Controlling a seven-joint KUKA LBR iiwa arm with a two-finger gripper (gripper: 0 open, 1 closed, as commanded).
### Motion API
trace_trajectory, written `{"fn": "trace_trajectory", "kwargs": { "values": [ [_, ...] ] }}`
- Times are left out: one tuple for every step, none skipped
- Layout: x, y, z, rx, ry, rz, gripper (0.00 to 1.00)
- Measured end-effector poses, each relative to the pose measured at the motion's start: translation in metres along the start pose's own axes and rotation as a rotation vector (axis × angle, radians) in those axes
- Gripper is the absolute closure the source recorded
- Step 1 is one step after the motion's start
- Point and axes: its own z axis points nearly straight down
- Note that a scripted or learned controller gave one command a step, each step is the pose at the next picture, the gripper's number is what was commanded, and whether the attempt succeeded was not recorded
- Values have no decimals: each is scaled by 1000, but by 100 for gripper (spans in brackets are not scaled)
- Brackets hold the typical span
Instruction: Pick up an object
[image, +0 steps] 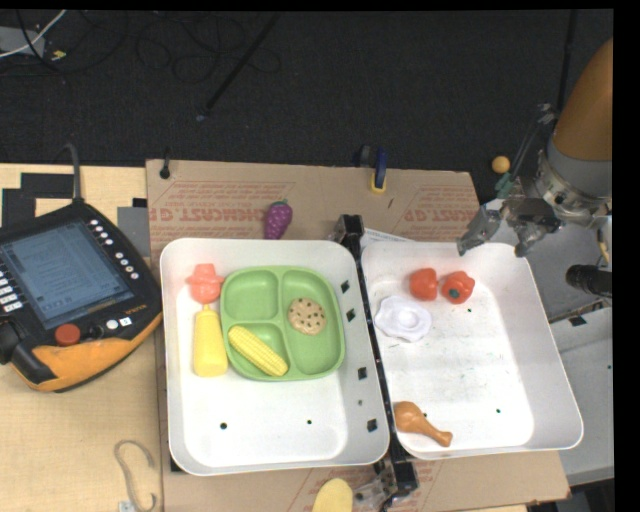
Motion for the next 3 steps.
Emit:
{"fn": "trace_trajectory", "kwargs": {
  "values": [
    [0,2,-8,-13,-3,-2,0],
    [7,1,55,-7,-1,-2,0],
    [4,6,116,-8,-1,-3,0]
  ]
}}
